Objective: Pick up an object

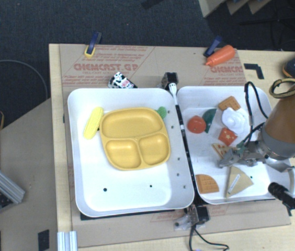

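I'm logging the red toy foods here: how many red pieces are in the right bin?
2: a red tomato near the right bin's left wall, and a small red piece just right of it, near the middle. The arm may hide others.

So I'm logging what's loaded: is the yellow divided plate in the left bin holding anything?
Empty. All three compartments of the yellow plate show bare yellow; the corn cob lies beside it on the bin floor.

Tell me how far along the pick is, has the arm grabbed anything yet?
Done: the gripper has reached low into the right bin, among the toy food. In hand: nothing visible between its fingers; it sits beside the cracker, above the wedge. Left: closing on an object and lifting it.
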Available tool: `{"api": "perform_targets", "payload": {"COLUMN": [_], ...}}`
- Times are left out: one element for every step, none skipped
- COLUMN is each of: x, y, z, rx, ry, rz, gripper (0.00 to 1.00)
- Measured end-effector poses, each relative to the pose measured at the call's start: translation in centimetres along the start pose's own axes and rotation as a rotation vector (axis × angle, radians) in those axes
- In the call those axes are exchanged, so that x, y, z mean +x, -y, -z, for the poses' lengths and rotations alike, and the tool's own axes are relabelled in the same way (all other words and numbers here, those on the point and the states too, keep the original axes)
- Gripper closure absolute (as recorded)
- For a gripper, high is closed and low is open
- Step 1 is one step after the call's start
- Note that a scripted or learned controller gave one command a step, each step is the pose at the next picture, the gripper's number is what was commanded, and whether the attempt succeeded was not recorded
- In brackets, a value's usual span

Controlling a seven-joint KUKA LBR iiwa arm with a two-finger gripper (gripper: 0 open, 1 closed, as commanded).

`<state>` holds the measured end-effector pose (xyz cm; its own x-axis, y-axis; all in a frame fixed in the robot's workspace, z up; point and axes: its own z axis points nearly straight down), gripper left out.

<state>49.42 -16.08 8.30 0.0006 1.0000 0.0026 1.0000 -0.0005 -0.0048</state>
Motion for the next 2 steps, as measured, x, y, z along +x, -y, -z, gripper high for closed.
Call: {"api": "perform_targets", "payload": {"x": [-0.1, 0.3], "y": [-0.1, 0.1], "z": [1.2, 7.4], "rx": [-0.004, -0.011], "ry": [0.002, 0.005], "rz": [-0.002, 0.002], "gripper": [1.0, 1.0]}}
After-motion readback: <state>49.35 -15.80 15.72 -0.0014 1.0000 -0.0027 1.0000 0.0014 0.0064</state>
